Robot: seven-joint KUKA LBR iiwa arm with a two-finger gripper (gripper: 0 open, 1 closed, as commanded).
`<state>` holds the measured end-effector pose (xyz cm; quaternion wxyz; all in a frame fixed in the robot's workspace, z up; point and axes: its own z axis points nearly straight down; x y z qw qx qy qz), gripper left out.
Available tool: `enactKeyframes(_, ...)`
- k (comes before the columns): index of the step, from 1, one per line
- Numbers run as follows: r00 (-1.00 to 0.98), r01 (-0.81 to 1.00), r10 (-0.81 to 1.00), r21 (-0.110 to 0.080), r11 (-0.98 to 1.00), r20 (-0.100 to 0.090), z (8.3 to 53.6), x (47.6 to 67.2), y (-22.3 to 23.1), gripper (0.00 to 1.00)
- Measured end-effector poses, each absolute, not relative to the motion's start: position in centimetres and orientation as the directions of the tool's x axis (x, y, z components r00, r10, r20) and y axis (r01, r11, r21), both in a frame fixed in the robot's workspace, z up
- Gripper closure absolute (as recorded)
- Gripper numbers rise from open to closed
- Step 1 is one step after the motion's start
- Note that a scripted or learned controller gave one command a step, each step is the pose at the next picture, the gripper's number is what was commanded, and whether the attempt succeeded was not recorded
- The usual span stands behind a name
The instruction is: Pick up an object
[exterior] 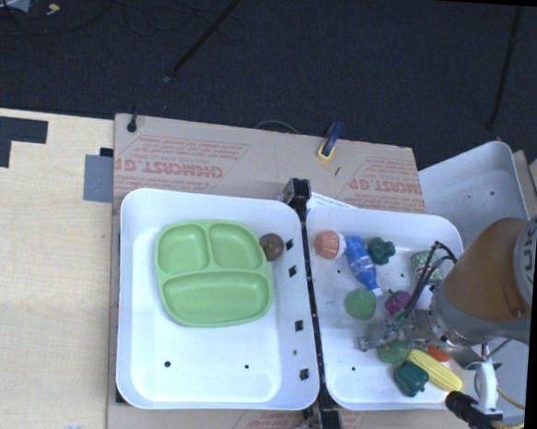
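Objects for picking are all piled in the right bin (340, 383): a blue bottle (359, 262), a green ball (360, 304), an orange-pink ball (327, 244), a dark green toy (380, 250), a yellow corn cob (434, 369) and a teal block (411, 380). The gripper (390, 337) sits low among them, near the green ball and a purple piece (397, 303). Can't tell whether it's clamped or released, and nothing looks lifted, so I'd say the pick isn't done yet. The left bin (209, 380) holds a green divided plate (214, 272) with a brown ball (271, 246) beside it. Both bins rest on cardboard (208, 163) over a wooden bench (32, 283), dark floor behind.
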<state>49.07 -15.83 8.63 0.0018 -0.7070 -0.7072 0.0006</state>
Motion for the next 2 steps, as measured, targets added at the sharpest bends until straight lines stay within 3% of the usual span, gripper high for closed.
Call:
enactKeyframes(1, 0.007, 1.0, 1.0, -0.002, -0.007, 0.002, 9.8, 49.1, -16.0, 1.0)
enactKeyframes(2, 0.0, 1.0, 1.0, 0.002, 0.0, 0.0, 14.9, 48.9, -15.0, 1.0)
